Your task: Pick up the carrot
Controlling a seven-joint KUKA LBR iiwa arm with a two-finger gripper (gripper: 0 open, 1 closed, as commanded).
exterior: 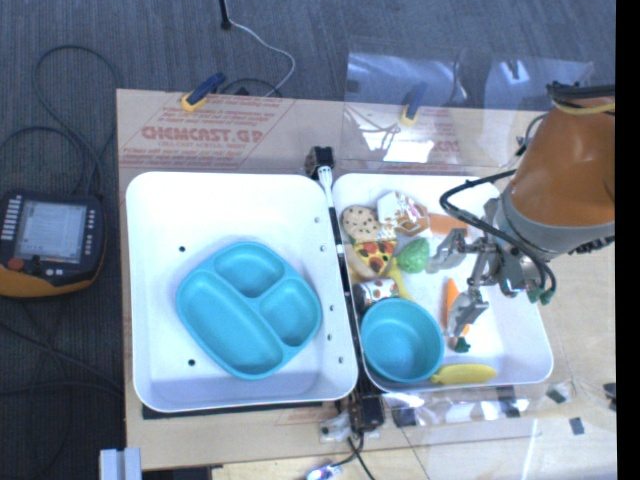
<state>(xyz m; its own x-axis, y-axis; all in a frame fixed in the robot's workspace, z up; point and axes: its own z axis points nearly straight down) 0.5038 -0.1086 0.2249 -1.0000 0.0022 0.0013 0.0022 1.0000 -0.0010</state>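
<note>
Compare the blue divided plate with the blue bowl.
The divided plate lies in the left bin; the bowl sits in the right bin among toy food. The plate is larger, shallow and split into three compartments; the bowl is smaller, round and has one deep hollow. Both are the same light blue.

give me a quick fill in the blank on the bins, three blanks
1. The blue divided plate lies in the ____ bin as the camera sees it.
2. The blue bowl sits in the same bin as the ____ banana.
3. The carrot lies on the floor of the right bin, just beside the arm's ____.

Missing words: left; yellow; hand
</note>
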